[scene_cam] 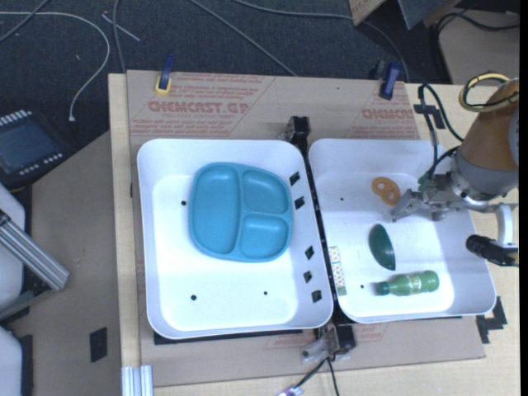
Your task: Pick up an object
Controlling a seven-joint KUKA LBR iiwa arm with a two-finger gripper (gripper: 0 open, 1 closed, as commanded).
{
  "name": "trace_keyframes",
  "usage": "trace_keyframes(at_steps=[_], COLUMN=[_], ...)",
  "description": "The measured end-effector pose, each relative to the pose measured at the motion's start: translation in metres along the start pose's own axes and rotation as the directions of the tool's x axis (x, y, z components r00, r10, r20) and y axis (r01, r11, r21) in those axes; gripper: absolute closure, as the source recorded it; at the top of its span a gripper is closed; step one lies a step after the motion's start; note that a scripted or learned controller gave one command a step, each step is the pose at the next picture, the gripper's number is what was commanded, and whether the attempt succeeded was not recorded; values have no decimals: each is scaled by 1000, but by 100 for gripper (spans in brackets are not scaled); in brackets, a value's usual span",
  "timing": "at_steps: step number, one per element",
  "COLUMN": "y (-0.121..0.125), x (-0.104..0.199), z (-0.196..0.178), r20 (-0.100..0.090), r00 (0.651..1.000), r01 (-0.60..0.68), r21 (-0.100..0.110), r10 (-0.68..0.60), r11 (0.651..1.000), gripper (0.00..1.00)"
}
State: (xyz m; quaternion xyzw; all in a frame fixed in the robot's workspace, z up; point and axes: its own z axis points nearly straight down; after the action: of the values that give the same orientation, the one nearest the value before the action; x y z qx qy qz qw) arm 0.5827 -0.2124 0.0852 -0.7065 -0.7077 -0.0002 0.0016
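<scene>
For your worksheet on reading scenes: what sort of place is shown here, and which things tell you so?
Probably a robotics lab test bench. A robot arm reaches over two white bins, one holding a blue divided plate; loose cables trail across the floor.

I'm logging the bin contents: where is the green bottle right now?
The green bottle lies on its side near the front edge of the right bin, just below the dark green oval object.

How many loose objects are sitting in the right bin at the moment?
3. A tan pretzel-shaped ring near the far side, a dark green piece mid-bin, and a green bottle lying on its side nearest the camera. The gripper may hide something beneath it.
</scene>
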Motion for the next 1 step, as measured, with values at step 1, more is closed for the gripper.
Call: trace_keyframes(at_steps=[1], y=[1], x=[0], z=[-12], r20=[1], r00=[1000], r01=[0], r21=[-3], r10=[0], r11=[1000], gripper=[100])
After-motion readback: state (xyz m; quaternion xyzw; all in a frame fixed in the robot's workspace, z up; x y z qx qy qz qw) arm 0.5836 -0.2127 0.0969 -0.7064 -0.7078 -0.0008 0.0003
